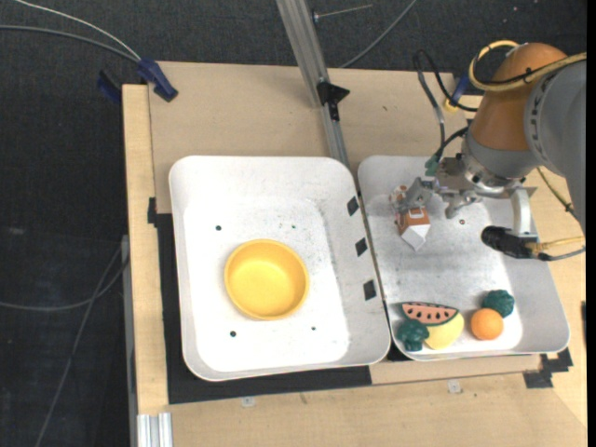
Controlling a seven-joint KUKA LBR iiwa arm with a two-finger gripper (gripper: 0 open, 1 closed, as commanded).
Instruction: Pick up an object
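Found in right bin (452,273), far-left part: small orange-and-white block (413,224), resting on the bin floor or just off it; cannot tell which. Judged the likeliest pick, being nearest the claw.

Located directly at the block: gripper (421,199), reaching in from the right and set just on the far side of the block, touching or nearly so. Cannot tell whether released, clenched or grasping; view too small and slanted. No hold on the block confirmed.

Key relation: block lying just near and slightly left of the claw, so only a short descent toward the near-left needed, if any. Long axis of block appears to run far-to-near, tilted slightly; not certain.

Noted well apart, along the near edge of the same bin: watermelon slice (429,312), yellow fruit (447,331), orange (485,325), dark green piece (499,301). No interference expected from these.

Noted in left bin (200,208): yellow bowl (266,278), far from the claw and across the divide.

Risk, as judged: block tipping or sliding left against the bin wall on closure.
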